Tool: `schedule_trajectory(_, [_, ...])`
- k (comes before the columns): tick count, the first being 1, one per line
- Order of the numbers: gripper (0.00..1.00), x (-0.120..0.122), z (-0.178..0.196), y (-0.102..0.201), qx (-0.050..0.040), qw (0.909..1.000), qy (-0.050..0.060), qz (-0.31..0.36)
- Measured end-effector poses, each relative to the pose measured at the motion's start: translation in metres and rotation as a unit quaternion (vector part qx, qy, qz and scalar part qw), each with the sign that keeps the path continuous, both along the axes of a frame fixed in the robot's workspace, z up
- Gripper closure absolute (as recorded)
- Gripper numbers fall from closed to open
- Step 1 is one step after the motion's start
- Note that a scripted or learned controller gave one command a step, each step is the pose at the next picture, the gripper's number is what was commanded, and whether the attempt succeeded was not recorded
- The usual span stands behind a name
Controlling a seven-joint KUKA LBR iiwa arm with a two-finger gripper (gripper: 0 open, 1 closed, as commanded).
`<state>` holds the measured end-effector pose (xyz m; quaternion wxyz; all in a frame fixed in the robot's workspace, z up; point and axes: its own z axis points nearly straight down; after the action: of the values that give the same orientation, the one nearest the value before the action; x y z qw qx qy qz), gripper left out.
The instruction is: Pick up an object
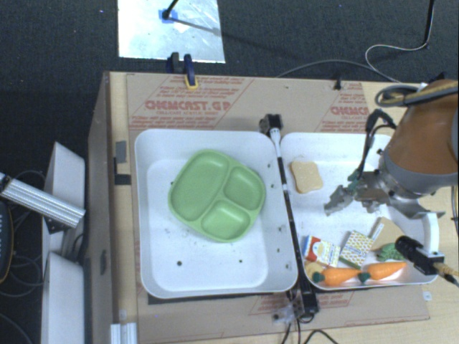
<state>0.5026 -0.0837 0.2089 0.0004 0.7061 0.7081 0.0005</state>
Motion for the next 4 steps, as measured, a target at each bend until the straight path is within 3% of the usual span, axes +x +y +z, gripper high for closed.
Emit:
schedule_trajectory(1, [0.00,-0.011,-0.112,-0.030,-0.0005,1.0000,-0.005,0.000])
schedule_trajectory(2, [0.00,-0.016,-0.125,-0.005,0.0002,1.0000,0.000,0.000])
schedule_trajectory(3, [1.00,-0.015,-0.114,-0.005,0.0001,1.0000,-0.001,0.000])
schedule_trajectory(4, [1.00,0.020,0.007,0.035,0.0001,1.0000,-0.002,0.001])
